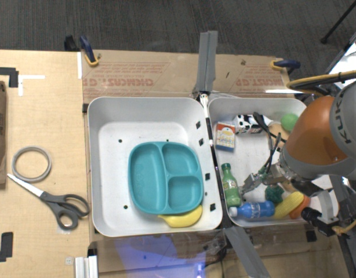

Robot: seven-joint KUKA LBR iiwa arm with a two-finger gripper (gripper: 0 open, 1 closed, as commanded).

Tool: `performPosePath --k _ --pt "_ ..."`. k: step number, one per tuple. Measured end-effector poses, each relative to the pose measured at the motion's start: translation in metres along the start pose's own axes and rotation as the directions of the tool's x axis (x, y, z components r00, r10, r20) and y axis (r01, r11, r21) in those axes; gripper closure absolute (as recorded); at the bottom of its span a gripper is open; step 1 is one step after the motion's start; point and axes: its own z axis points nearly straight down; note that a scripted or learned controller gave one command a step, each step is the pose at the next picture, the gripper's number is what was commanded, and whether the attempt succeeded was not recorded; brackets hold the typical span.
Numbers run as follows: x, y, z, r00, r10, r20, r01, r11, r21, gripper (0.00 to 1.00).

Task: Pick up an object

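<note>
**White bins, end effector low in the right one**

White bins are seen side by side on the desk point(39, 86). The left bin point(108, 126) carries a teal divided tray point(165, 177) and a yellow banana point(184, 218). The right bin point(247, 106) carries the cluttered candidates: a green bottle point(229, 184), a blue bottle point(254, 211) and a small carton point(225, 136). The end effector point(260, 180) is held low beside the green bottle, fingers apart, nothing gripped. One isolated item is best centred between the fingers before closing.
</note>
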Motion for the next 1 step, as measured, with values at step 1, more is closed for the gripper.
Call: performPosePath --k 1 --pt "-0.0010 -0.0076 0.0000 1.000 -0.010 -0.001 0.010 1.000 -0.001 0.00"
